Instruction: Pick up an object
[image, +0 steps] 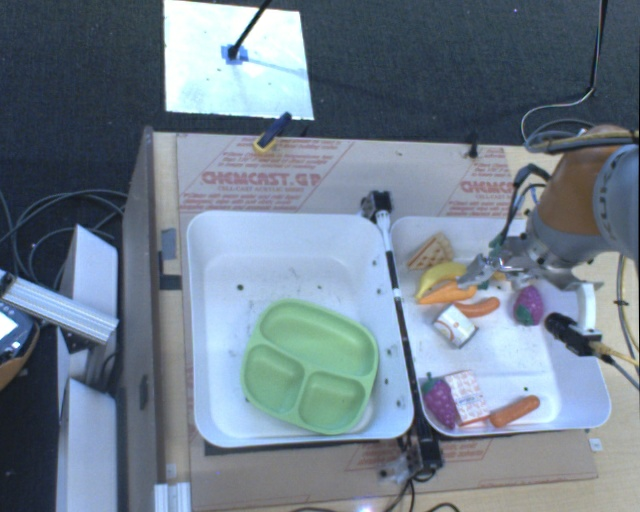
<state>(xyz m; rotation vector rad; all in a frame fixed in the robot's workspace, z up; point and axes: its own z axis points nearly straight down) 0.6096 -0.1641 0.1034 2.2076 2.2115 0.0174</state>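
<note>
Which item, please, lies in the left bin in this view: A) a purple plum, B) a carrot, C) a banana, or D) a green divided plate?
D: the green divided plate lies alone in the left bin, while the banana, the carrot and the plum all lie in the right bin.

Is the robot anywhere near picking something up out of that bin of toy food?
Done so far: the arm has reached into the right bin, and the gripper sits low beside the banana and the carrot. In hand: nothing that I can see; every toy lies on the bin floor. Left: closing on one piece and lifting it. The green tray in the left bin looks untouched.
</note>
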